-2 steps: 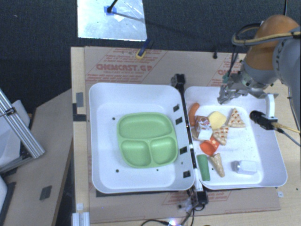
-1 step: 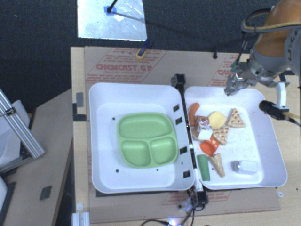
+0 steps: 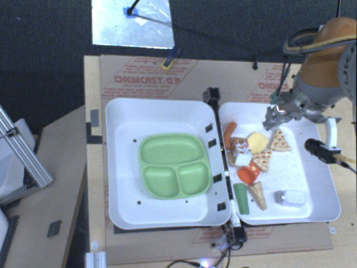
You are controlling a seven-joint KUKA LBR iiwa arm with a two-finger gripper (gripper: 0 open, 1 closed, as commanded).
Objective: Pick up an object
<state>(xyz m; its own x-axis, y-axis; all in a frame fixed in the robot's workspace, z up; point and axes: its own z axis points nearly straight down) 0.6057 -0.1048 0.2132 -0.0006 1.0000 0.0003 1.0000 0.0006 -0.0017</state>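
Dark carpet (image 3: pixel 44 38), wooden bench (image 3: pixel 95 94)

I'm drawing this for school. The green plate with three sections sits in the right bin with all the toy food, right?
Not quite. The camera view shows the green plate in the left bin. The toy food lies in the right bin, under the gripper.

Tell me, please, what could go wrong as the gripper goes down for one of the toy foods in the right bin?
The toy foods lie packed together: the pizza slice, yellow piece and waffle wedge touch or nearly touch, so the gripper might nudge neighbours or catch two. The pizza slice looks flat, so the grasp may slip off. The gripper also hovers near the right bin's back wall, which it might clip.
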